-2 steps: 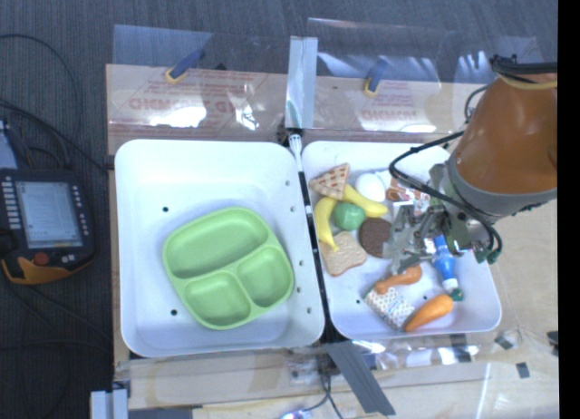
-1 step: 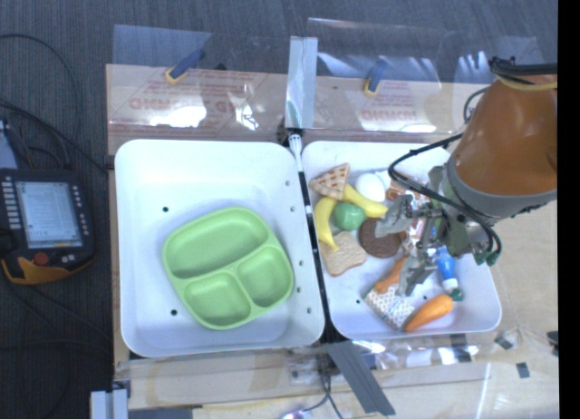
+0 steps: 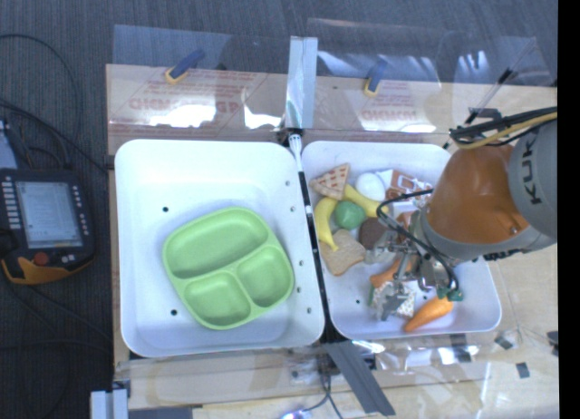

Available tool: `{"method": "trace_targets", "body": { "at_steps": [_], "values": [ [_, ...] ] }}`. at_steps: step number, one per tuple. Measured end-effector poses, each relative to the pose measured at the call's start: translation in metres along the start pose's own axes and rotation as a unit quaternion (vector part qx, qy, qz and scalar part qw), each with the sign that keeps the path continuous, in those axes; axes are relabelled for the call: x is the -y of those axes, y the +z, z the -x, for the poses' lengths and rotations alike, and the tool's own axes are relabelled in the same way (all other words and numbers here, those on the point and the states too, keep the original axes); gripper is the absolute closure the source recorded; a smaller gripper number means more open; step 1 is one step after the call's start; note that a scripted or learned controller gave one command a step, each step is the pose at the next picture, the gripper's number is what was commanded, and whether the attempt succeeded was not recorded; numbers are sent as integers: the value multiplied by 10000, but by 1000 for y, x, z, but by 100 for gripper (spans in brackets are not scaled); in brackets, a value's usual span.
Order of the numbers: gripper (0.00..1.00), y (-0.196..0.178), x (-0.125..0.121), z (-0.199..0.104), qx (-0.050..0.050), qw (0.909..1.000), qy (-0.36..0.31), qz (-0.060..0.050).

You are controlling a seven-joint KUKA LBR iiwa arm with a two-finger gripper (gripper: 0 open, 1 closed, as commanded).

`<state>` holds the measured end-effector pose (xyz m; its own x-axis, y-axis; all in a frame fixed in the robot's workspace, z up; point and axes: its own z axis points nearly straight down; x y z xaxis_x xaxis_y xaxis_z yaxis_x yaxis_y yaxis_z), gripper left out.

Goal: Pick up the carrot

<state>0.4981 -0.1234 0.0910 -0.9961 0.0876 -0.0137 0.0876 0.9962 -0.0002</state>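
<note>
Small orange toy carrot with green top (image 3: 429, 312) just below and right of two-finger gripper (image 3: 405, 274), apart, long axis slanting up-right, near white right bin's (image 3: 482, 316) front rim; jaw state indiscernible.

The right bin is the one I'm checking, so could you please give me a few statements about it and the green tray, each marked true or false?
1. The carrot lies in the right bin, near its front edge. True.
2. The green tray sits in the right bin. False: it sits in the left bin.
3. The arm's pincer is over the right bin. True.
4. The banana lies on the green tray. False: it lies in the right bin.
</note>
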Motion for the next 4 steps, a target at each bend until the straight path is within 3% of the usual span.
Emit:
{"method": "trace_targets", "body": {
  "at_steps": [1, 2, 3, 4],
  "values": [
    [0, 0, -27, 7, 11, 10000, 64, -22],
    [100, -11, -28, 9, 43, 10000, 55, -25],
    [100, -95, -50, -16, -39, 9986, 536, -1],
    [100, -102, -51, -15, -49, 9986, 529, -5]
  ]
}}
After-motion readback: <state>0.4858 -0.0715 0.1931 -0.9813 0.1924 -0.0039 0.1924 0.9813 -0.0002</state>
